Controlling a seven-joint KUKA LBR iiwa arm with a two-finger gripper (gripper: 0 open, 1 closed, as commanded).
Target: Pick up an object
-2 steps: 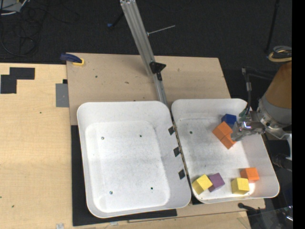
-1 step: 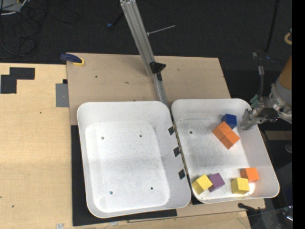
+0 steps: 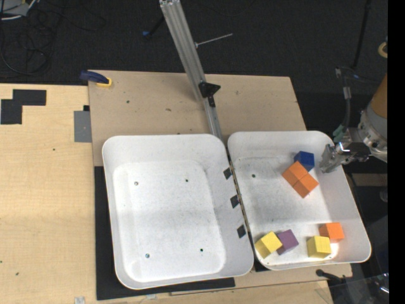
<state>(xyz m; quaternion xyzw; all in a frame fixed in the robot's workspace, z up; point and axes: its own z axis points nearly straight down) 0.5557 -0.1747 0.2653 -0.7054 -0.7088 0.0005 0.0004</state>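
Observation:
The right bin [image 3: 272, 151] holds several blocks. An orange double block [image 3: 300, 178] lies near its far right, with a blue cube [image 3: 305, 159] just behind it. Along the near edge sit a yellow cube [image 3: 269, 242], a purple cube [image 3: 287, 239], another yellow cube [image 3: 318, 246] and a small orange cube [image 3: 333, 232]. My gripper [image 3: 329, 158] hangs at the bin's right rim, just right of the blue cube and the orange block, with nothing seen between its fingers.
The left bin [image 3: 126, 151] lies beside the right one, joined by black clips [image 3: 235, 201]. A slanted aluminium rail [image 3: 190, 59] rises behind the bins. A blue and yellow clamp [image 3: 96, 78] lies at the board's far left corner.

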